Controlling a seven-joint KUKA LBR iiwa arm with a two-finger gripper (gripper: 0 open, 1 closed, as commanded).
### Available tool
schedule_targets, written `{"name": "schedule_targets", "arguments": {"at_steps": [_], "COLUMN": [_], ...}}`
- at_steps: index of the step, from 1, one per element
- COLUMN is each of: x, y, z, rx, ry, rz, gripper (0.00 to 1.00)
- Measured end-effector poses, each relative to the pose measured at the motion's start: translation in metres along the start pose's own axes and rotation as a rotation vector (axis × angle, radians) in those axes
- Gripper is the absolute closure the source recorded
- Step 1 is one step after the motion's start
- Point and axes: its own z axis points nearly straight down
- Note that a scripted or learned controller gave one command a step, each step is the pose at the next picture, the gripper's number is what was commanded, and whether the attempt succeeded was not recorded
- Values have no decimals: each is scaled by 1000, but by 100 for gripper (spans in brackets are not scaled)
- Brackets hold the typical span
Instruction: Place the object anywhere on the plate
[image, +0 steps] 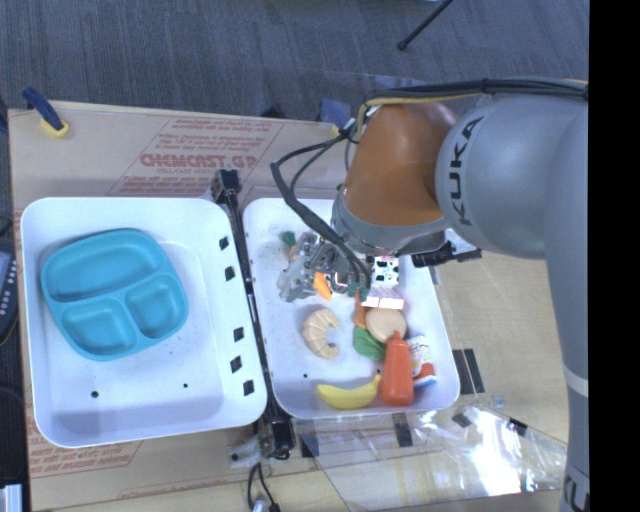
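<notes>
Two shallow white bins sit side by side on the worktop (180, 150), which is covered with printed cardboard. The left bin (60, 400) carries a blue plate (113, 292) with three compartments, lying in the bin's upper left part with bare bin floor below and to its right. The right bin (290, 385) holds a cluster of toy foods. Taking the croissant (323, 332) as landmark: a yellow banana (349, 393) lies below it near the bin's lower rim; a red bottle (397, 372) stands to its lower right, touching the banana's end; a green piece (367, 343) lies just beside it on the right; a round tan item (386, 323) sits right of that, above the bottle. The grey arm (510, 150), with its orange band (395, 165), reaches over the right bin, and the pincer (312, 268) hangs just above and slightly left of the croissant, among small orange and green pieces. Whether the pincer is released or clenched cannot be told, as its tips merge with the clutter beneath.
</notes>
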Motion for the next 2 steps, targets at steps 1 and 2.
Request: {"name": "schedule_targets", "arguments": {"at_steps": [1, 2], "x": [0, 76], "y": [0, 17], "z": [0, 1], "rx": [0, -1], "ry": [0, 4], "rz": [0, -132], "gripper": [0, 0]}}
